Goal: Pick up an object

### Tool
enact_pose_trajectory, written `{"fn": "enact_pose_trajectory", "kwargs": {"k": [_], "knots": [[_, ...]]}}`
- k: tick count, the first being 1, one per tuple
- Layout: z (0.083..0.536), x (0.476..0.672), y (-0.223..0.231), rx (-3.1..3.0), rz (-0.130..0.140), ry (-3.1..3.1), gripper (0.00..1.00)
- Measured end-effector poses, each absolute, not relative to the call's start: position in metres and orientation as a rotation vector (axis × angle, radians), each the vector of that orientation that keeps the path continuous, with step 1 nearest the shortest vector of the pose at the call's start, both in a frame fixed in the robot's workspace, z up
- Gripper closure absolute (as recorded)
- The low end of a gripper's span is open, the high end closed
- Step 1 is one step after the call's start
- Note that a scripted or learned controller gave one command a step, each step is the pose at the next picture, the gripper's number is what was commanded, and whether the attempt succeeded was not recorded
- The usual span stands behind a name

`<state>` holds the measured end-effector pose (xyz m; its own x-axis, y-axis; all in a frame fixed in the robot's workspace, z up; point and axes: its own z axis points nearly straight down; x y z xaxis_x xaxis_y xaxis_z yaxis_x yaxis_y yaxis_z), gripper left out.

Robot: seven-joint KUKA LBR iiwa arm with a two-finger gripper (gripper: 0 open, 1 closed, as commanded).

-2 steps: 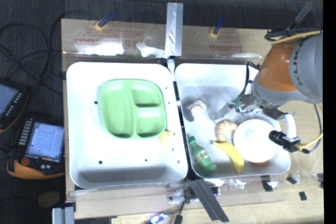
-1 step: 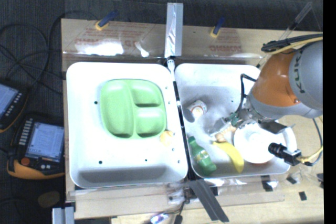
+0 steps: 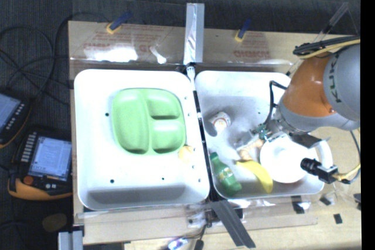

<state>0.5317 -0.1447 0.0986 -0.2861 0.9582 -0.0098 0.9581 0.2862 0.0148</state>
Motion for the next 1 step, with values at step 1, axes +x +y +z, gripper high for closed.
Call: {"fn": "enact_pose_trajectory", "kwargs": {"k": [1], "knots": [[0.2384, 0.4840, -0.0624, 2.029, -0.005, 2.401, 1.00]]}}
